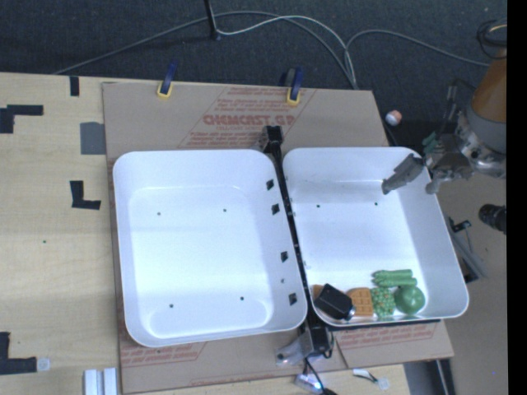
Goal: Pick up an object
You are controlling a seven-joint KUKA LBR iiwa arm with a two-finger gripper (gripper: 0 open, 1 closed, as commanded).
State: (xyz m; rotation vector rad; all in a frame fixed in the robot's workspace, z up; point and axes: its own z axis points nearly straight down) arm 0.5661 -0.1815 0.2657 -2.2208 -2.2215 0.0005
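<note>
Hovering at the right bin's (428,220) far right corner, the hand (418,171) sits at the end of the grey arm (486,138) that comes in from the right; one dark finger (402,175) juts out over the bin's rim toward the left, a second shorter one points down just beside it, and whether they stand wide or narrow I cannot tell, though nothing shows between them. Two white bins lie side by side on a cardboard sheet (239,118) on the worktop (49,220), touching along a dark middle seam with clips. Left bin (132,245) is bare white floor from wall to wall, so is most of the right bin, leaving open room under the hand and across the far and middle floor. Things to pick are all crowded into the right bin's near edge, well apart from the hand: one black block (335,301) tilted against the near left corner, one orange-tan piece (359,300) beside it, one speckled green piece (383,302), one round green ball (409,299) by the near right corner, and one long green pod (393,278) lying across just behind them. They touch one another, so their outlines blur together. Two clamps, blue and yellow (168,81), hold the cardboard's far edge. Arm's upper part is cut off at the right edge.
</note>
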